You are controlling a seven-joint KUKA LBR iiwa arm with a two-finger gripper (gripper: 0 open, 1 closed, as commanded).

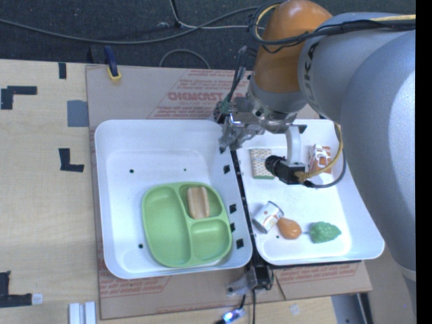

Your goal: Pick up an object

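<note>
The gripper hangs over the wall between the bins, open or closed cannot be told, so the step seems the approach, and next it must descend on one object, perhaps the near square pad in the right bin.

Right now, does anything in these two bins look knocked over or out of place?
The small white container in the right bin seems tipped on its side, beside an orange object. Nothing else stands out: the green plate lies flat in the left bin, a tan block in one compartment.
</note>
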